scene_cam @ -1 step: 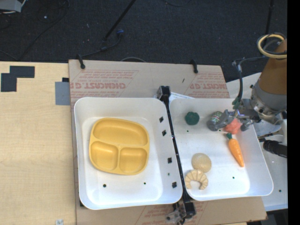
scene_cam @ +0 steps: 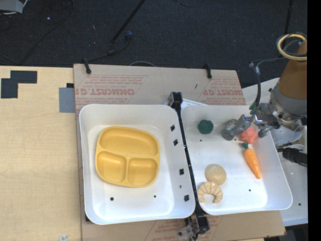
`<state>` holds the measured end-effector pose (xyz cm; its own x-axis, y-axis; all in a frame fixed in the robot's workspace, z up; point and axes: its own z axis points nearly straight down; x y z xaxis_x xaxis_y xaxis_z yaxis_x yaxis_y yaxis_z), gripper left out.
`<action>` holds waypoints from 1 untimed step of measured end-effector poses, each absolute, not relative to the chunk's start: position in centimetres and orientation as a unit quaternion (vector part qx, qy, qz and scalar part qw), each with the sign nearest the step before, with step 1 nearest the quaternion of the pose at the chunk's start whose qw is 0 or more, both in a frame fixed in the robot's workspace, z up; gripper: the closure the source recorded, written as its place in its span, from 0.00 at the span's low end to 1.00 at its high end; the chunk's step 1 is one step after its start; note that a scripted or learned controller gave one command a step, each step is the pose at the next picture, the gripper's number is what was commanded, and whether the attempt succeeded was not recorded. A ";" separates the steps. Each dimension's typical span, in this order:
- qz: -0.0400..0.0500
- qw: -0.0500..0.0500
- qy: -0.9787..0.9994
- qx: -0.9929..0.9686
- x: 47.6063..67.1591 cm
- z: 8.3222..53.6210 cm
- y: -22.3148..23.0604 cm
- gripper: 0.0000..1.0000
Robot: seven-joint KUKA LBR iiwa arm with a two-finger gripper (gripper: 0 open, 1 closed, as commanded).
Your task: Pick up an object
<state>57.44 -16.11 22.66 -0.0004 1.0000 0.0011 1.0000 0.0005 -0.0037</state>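
The right bin (scene_cam: 271, 195) holds several toy foods. A dark green ball (scene_cam: 204, 126) lies near its back left. An orange carrot (scene_cam: 252, 162) lies toward the right wall. A beige round piece (scene_cam: 215, 173) and a croissant (scene_cam: 210, 192) sit near the front left. A pink-red piece (scene_cam: 249, 135) rests just above the carrot's top. My gripper (scene_cam: 231, 129) hangs low over the back of this bin, right of the green ball, and its grey body touches or overlaps the pink-red piece.
The left bin (scene_cam: 90, 185) holds a yellow divided plate (scene_cam: 127, 155). A black divider (scene_cam: 183, 149) runs between the bins. Cables (scene_cam: 293, 154) hang past the right bin's edge near the arm.
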 end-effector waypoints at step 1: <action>0.002 0.003 -0.707 -0.707 58.4 17.1 -16.1 0.00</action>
<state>58.37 -16.08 17.08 -0.0004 1.0000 0.0014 1.0000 0.0004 -0.0071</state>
